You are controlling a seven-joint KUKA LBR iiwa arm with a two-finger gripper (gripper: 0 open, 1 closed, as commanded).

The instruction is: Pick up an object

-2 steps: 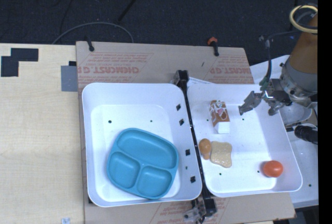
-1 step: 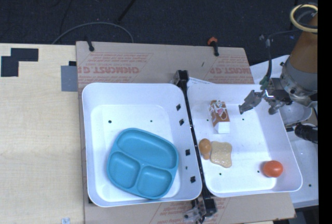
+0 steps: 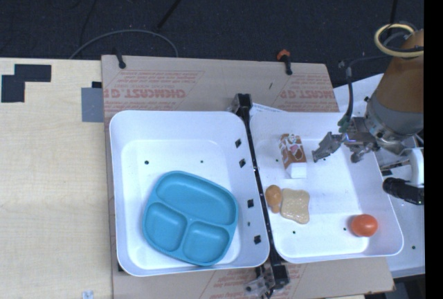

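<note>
the gripper [image 3: 339, 147] hangs over the right bin [image 3: 329, 252] with its fingers spread and nothing between them. nearest, at about nine o'clock from it, lies the small brown packet [image 3: 291, 148], long axis running twelve to six; the orange ball [image 3: 363, 225] sits farther, near five o'clock.

In the right bin [image 3: 387, 249] lie four things I could take: a small brown-and-red packet [image 3: 292, 147] standing over a white cube [image 3: 297, 170] that touches it, and just below them a tan egg-shaped piece [image 3: 274, 198] pressed against a pale, flat slice of toast [image 3: 296, 205]. An orange ball [image 3: 363, 225] sits well apart, near the bin's front right corner.
</note>
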